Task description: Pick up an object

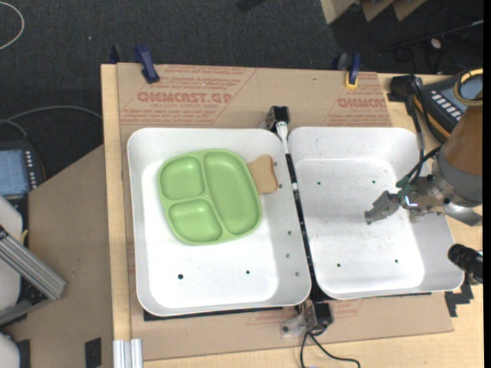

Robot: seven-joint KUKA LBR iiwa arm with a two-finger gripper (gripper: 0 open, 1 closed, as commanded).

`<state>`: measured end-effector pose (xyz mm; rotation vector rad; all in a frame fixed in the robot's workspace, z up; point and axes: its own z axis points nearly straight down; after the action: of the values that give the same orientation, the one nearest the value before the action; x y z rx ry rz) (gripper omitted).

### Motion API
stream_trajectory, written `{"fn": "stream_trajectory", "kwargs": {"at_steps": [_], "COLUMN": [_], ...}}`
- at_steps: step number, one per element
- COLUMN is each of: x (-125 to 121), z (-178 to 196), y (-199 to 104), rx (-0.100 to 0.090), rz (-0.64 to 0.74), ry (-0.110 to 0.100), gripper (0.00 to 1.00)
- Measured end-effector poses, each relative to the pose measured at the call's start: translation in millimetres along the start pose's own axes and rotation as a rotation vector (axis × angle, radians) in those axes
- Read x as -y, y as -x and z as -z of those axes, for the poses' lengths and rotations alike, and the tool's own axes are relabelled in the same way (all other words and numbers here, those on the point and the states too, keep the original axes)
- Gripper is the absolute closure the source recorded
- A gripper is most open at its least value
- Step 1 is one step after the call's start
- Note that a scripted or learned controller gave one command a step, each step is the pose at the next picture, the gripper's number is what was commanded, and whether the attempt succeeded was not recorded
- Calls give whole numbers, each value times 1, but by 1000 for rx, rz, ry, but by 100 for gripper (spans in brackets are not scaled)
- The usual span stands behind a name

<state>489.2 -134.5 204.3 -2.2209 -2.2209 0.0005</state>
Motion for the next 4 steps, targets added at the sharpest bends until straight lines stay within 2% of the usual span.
{"fn": "stream_trajectory", "kwargs": {"at_steps": [1, 2, 3, 4], "x": [-1, -4, -24, -4], "z": [11, 142, 305, 141], "y": [0, 5, 7, -5], "rx": [1, 5, 7, -4], "rz": [1, 2, 2, -1], "ry": [3, 18, 24, -16], "gripper": [100, 100, 100, 100]}}
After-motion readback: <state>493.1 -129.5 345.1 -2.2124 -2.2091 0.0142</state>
